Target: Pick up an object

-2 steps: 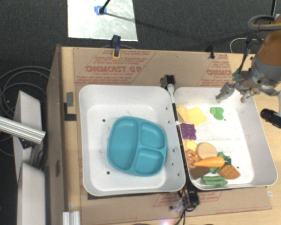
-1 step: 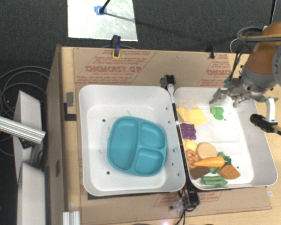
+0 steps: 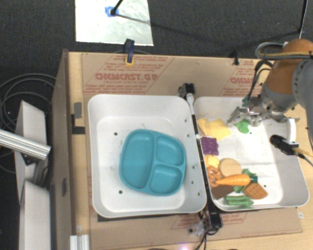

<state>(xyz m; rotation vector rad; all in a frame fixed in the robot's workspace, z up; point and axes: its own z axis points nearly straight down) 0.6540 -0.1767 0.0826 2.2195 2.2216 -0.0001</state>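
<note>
**benchwatcher:** Looking down from the overhead camera, the arm point(image 3: 297, 72) is reaching in from the right and the gripper point(image 3: 246, 117) is hanging low over the far end of the right bin point(image 3: 297, 191). There's a small green piece point(image 3: 243, 127) sitting right under the tip. Whether it's actually pinched or just lying on the bin floor, I honestly can't tell. Same goes for how wide the gripper is standing, the angle is hiding it.

**toyfood_fan:** So what's it going for? Most of the stuff is piling up at the near end.

**benchwatcher:** Yeah, the carrot point(image 3: 232, 180), the round bun point(image 3: 230, 166), the purple grapes point(image 3: 209, 146) and the yellow cheese point(image 3: 215, 127) are all crowding along the divider side. The green piece is lying apart from those, just beside the cheese's far corner. The left bin point(image 3: 101, 139) is only carrying the blue divided plate point(image 3: 152, 162).

**toyfood_fan:** Which step then?

**benchwatcher:** I'm guessing it's sitting at the grab itself, right over its target. Next it's needing a firm close on that green piece and a straight lift. The piece is looking small and flat, so it could easily be slipping out.
</note>
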